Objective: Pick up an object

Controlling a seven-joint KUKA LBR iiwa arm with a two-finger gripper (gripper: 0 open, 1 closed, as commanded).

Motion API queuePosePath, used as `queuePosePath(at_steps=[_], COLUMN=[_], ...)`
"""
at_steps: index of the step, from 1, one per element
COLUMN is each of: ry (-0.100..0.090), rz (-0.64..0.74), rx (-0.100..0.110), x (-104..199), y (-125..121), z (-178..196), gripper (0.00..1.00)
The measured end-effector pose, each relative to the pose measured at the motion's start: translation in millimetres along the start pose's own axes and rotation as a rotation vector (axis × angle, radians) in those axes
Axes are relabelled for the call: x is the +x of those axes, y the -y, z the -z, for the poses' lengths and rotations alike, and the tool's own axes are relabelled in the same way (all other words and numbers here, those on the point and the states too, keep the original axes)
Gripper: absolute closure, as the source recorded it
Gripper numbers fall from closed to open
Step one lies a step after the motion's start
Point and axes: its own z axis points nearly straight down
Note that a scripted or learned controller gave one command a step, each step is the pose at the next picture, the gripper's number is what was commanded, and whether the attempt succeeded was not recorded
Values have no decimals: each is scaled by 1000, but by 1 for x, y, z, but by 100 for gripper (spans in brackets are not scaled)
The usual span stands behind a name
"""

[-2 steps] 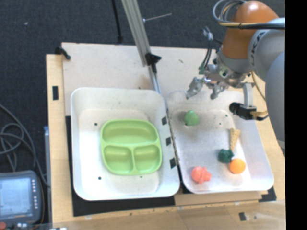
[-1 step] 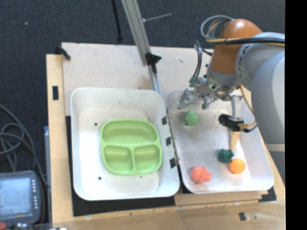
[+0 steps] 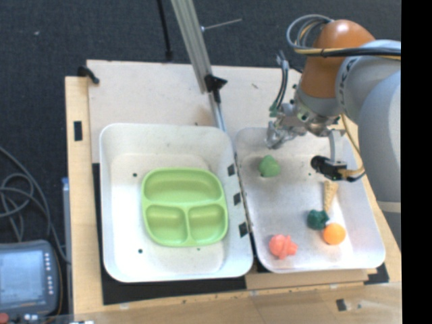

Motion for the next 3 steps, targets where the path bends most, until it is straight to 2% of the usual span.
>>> queuePosePath(at_steps=[1,2,3], ry=[-1,0,0], rz=[3,5,6], rx=[-2,-5,-2], x=[3,9,7], y=[-2,-1,-3], z=[45,107,148], gripper=[100,100,100])
